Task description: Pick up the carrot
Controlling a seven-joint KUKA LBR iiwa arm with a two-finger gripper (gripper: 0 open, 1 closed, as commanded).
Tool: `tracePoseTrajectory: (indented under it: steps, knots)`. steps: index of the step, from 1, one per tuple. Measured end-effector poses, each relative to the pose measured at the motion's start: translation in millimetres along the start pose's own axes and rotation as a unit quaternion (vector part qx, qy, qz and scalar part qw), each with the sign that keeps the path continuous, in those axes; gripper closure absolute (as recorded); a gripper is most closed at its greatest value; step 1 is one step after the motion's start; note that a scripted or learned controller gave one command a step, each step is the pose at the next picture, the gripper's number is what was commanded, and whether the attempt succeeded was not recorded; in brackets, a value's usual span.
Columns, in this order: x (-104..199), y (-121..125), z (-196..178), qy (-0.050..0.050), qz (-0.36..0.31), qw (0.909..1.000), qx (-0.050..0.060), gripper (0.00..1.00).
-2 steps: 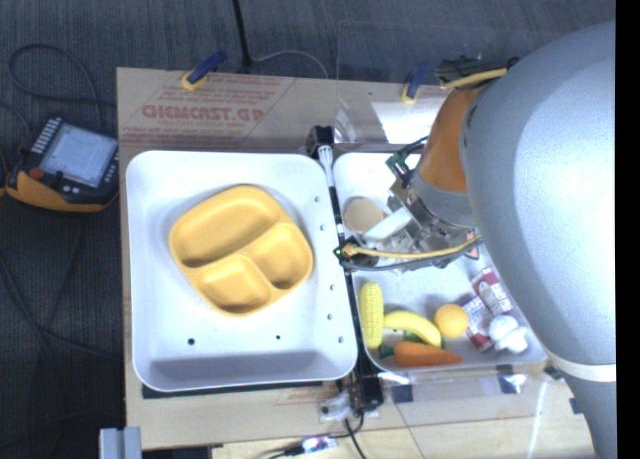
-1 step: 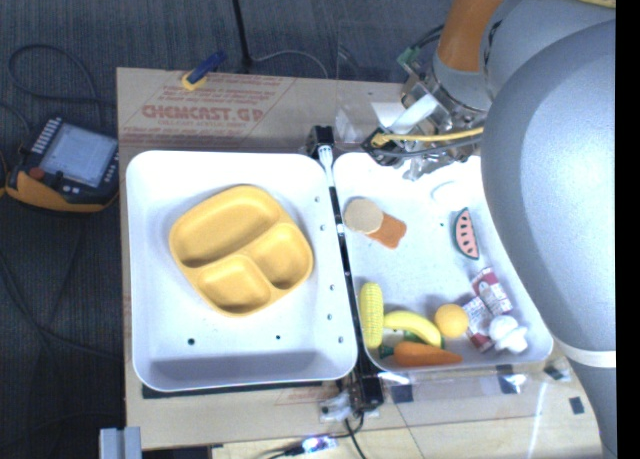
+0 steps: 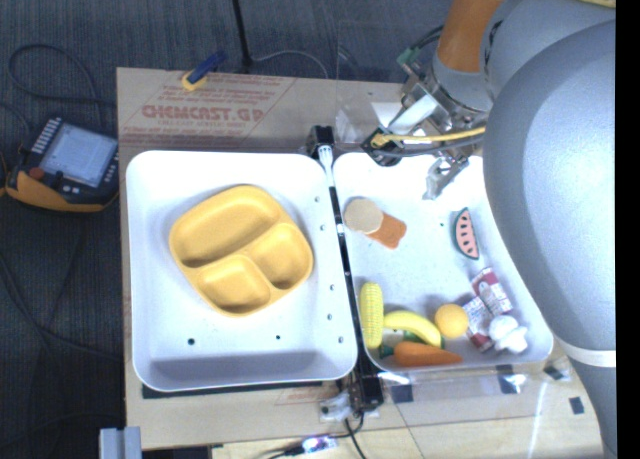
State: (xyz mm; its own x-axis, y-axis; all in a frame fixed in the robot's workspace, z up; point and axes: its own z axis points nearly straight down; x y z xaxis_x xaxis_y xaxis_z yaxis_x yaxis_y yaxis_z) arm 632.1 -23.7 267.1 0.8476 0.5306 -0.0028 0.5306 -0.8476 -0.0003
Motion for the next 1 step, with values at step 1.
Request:
tracePoseTrajectory:
  steps: [1]
  knots:
    - [-32.8, -54.3, 19.9, 0.000, -0.147, 0.9891, 0.000, 0.00]
